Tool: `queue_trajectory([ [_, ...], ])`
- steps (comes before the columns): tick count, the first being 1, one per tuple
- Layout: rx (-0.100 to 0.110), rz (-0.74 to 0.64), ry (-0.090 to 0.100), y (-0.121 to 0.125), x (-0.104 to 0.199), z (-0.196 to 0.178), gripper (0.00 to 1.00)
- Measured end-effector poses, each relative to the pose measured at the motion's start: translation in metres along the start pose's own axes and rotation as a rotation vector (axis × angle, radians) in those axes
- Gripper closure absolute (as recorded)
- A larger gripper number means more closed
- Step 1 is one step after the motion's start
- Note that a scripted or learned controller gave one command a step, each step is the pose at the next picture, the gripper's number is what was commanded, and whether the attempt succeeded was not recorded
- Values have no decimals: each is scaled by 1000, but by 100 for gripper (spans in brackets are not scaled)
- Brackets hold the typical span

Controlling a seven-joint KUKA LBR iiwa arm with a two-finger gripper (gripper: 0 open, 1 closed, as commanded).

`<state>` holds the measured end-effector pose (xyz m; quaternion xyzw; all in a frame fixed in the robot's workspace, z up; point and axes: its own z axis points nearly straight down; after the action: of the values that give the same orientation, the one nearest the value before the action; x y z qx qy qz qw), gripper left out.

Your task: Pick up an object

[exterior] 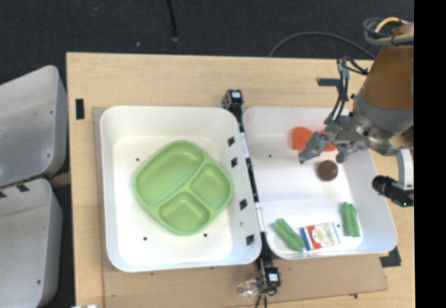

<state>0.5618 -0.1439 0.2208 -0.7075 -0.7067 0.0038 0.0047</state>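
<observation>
**Gripper poised over the right bin, nothing held**

Pale wooden bench [83, 83], dark floor behind it, two shallow white bins side by side. Left bin [122, 125] carries a green divided plate [183, 187], tilted on the diagonal. Right bin [275, 174] holds the candidates: an orange piece [301, 136] near the far wall, a brown ball [327, 170] just below the gripper, two green pods [286, 233] [350, 219] and a small printed packet [321, 235] between them along the near wall.

The gripper [326, 145] hangs over the far half of the right bin, between the orange piece and the brown ball. Whether its fingers are spread or pressed together I cannot tell; nothing shows between them.

My judgement: the step is choosing and descending. The brown ball is nearest and, being round, has no long axis, so finger heading matters little; centring over it is what counts, or it will roll aside. The pods are elongated: the right one points roughly toward the far wall, the left one slants. Either should be pinched across its short width.
</observation>
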Motion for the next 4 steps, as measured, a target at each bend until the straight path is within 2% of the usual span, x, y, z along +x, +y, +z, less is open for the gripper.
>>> queue_trajectory([
  [1, -12, -3, -2, 3, 0, -7, 0],
  [2, -9, -3, -2, 11, 5, 44, 0],
  [3, -7, 0, -2, 2, 0, 98, 0],
  [4, -10, 4, -2, 2, -2, 121, 0],
])
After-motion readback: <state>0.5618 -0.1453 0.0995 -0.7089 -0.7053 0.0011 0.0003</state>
